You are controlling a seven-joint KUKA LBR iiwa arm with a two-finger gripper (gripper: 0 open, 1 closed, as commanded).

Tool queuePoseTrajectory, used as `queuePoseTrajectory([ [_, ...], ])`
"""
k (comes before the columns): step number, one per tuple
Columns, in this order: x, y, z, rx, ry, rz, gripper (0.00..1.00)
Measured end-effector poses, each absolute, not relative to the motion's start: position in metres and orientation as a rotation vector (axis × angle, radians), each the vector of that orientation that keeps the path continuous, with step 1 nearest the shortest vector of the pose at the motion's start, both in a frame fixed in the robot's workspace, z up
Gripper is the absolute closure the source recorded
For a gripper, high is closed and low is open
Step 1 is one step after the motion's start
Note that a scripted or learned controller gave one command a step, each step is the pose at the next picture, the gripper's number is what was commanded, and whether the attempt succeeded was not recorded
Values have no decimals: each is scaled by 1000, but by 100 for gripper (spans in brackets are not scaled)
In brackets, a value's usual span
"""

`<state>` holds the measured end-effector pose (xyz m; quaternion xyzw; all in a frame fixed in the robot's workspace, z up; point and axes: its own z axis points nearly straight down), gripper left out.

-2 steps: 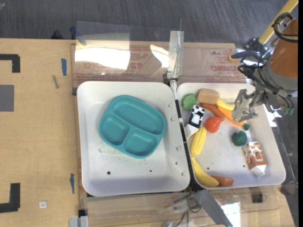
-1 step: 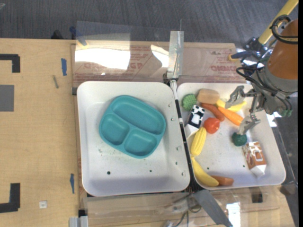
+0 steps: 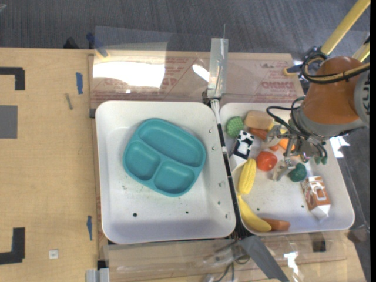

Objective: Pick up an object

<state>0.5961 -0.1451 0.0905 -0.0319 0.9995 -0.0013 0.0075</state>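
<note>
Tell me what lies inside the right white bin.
The right white bin holds two yellow bananas, a red tomato, a green knobbly ball, a black-and-white block, a small carton and an orange carrot. The gripper covers things beneath it.

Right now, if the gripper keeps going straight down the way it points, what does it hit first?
Likely the dark green toy just under the gripper, with the red tomato beside it; depth is unclear from this slanted view.
</note>
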Motion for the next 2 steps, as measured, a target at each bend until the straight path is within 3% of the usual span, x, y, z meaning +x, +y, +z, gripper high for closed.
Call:
queuePoseTrajectory([
  [1, 612, -142, 89, -102, 3126, -3, 0],
  [2, 615, -141, 103, -101, 3114, -5, 100],
])
